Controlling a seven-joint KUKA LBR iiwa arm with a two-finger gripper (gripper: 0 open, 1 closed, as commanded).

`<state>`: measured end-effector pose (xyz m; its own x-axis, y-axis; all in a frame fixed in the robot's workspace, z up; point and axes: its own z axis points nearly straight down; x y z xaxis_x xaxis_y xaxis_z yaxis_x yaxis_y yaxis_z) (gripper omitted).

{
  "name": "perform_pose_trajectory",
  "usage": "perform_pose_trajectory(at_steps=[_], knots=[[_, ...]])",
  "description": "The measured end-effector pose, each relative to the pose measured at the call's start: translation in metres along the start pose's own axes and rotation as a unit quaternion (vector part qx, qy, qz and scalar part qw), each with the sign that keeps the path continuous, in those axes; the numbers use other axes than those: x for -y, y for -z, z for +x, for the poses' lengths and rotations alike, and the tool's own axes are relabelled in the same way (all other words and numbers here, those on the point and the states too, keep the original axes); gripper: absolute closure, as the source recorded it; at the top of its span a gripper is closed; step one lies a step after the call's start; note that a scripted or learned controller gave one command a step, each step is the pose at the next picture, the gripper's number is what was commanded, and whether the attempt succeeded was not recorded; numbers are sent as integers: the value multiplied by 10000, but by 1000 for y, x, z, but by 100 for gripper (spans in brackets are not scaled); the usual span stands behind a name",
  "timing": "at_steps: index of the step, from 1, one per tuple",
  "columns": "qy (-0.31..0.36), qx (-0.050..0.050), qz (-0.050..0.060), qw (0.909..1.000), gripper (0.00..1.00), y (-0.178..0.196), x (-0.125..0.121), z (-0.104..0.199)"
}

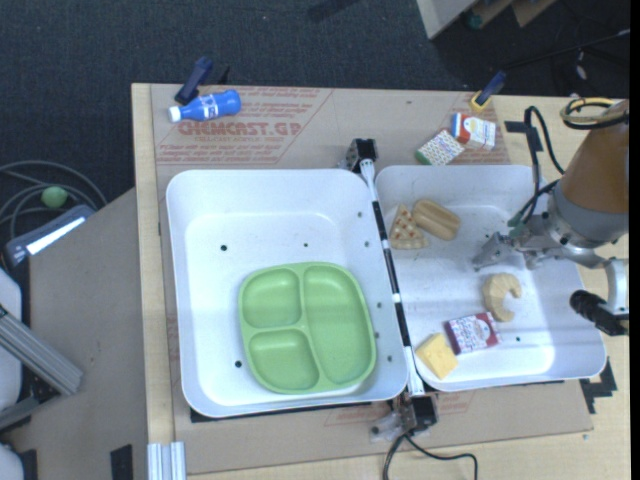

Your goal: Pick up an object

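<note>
Two shallow white plastic bins sit side by side on your bench, and from the left you first meet a blue-and-white bottle (205, 106) lying on its side on the printed board behind them. Your left bin (200, 218) holds a glossy green tray (306, 327), rounded at the corners and split into three compartments. Your right bin (540, 363) carries small toy foods: a tan waffle square (405, 226) touching a smooth sausage-shaped roll (438, 218) near the back left, a yellow cheese wedge (436, 355) beside a crinkled red-and-white packet (471, 333) at the front, and a pale curved pastry (501, 296) between them and the arm. Your gripper (497, 251) hangs low over the bin's middle, just above that pastry, its grey metal fingers slightly parted and holding nothing.
</note>
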<state>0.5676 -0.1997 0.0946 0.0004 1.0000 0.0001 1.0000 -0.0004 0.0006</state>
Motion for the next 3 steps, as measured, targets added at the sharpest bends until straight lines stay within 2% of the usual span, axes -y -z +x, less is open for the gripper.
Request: perform_pose_trajectory(at_steps=[1,2,3], knots=[[6,-4,10,10000,0,-10,34,47],[-3,-3,12,10000,0,-10,86,36],[-2,0,2,10000,100,0,86,36]])
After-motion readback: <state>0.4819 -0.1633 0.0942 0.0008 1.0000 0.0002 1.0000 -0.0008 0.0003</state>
